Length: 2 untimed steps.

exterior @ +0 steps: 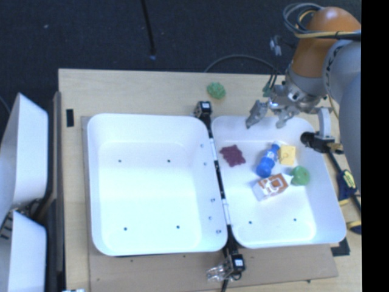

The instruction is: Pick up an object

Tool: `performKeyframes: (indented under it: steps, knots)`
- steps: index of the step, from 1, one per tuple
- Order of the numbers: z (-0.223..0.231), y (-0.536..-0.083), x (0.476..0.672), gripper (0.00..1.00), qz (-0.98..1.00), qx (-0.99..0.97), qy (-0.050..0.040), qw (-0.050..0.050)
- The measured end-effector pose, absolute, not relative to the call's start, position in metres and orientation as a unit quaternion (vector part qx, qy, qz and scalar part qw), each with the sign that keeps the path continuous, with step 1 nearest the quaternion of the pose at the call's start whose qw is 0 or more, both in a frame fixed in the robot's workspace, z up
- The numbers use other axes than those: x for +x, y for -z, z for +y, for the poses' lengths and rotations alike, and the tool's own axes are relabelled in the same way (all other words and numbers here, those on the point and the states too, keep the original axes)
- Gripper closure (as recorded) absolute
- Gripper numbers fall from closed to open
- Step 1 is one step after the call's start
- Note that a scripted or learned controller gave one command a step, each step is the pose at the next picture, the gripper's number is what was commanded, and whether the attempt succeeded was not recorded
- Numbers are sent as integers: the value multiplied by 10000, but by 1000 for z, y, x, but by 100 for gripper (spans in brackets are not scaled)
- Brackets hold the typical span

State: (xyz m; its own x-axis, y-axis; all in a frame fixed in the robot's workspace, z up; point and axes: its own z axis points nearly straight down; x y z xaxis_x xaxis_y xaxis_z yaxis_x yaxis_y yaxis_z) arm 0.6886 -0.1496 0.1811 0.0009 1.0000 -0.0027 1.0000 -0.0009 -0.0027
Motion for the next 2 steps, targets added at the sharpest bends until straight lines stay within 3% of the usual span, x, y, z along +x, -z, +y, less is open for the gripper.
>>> performKeyframes:
  steps: [1,2]
  knots:
    - [-143,-96,687,0,7080,7062,30,-16]
    - [-121,-102,675,0,7083,7059,10,8]
